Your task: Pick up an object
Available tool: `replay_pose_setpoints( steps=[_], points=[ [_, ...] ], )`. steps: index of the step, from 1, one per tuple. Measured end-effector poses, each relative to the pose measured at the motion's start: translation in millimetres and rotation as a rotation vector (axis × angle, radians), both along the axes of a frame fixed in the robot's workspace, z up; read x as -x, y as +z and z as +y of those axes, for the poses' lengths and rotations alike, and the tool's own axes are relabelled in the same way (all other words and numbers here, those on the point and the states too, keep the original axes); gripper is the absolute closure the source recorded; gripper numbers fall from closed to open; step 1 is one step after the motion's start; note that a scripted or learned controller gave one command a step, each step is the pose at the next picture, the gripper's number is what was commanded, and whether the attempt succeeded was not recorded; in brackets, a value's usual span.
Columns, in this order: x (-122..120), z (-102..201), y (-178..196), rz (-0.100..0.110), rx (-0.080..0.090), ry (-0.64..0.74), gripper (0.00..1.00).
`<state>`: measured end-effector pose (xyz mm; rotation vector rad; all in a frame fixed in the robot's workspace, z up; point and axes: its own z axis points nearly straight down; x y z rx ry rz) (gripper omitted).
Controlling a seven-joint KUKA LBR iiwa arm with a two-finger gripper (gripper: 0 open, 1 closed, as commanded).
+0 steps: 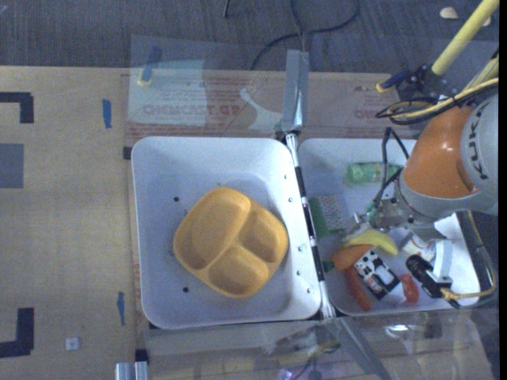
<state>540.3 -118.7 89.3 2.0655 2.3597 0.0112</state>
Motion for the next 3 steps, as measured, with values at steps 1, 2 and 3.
replay_pose_setpoints(
  steps=[1,2,3],
  points=[
    [-1,-4,11,-0.007,0.002,-0.008,1.0],
    [-1,-4,11,-0.007,0.002,-0.008,0.0],
    [-77,-35,40,0.005,0.004,0.181,0.0]
  ],
)
